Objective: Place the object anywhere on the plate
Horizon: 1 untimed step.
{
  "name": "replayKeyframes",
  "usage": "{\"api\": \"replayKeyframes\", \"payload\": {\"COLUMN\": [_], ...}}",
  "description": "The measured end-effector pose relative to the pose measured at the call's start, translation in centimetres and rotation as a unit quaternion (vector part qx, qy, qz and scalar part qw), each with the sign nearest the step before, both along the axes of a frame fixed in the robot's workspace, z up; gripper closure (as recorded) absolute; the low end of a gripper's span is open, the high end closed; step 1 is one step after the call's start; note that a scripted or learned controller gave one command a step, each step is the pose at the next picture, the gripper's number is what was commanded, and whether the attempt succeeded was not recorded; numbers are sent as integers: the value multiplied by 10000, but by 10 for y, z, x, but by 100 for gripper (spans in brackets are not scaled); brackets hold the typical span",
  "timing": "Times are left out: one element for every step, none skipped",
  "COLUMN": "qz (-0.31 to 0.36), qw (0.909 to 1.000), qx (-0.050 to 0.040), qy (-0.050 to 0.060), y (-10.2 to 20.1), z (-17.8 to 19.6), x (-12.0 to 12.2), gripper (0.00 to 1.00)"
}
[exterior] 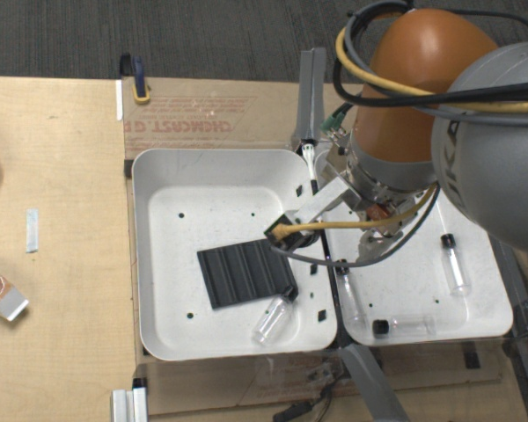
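Your arm [458, 104] reaches in from 3 o'clock, with its wrist hanging over the divide between the two white bins. The claw [374, 211] sits under the wrist, just on the right bin's side of that divide. It is hidden from above, so you cannot tell whether it is open or closed, and you can see nothing held in it.

The black ribbed plate [245, 273] lies flat in the left bin [158, 236], a little toward 5 o'clock of the bin's middle, with its ribs slanted against the bin walls. A clear vial [271, 321] lies on the bin floor just beside the plate's corner at 5 o'clock, off the plate.

In the right bin [493, 315], a capped clear tube [454, 262] lies toward 3 o'clock, well apart from the plate. A small black piece [380, 327] rests near the wall at 6 o'clock.

On the desk [62, 148] outside the bins, at 9 o'clock, you have a small grey strip [32, 231] and a wrapped packet [2, 293].
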<state>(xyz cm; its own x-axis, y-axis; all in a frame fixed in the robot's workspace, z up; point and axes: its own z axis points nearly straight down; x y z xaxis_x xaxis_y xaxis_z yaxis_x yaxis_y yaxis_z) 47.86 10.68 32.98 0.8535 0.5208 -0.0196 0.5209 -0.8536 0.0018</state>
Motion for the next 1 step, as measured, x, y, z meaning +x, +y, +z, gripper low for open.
{"api": "replayKeyframes", "payload": {"qz": [587], "qw": [9982], "qx": [49], "qy": [-56], "y": [88], "z": [-37], "x": [79], "gripper": [0]}}
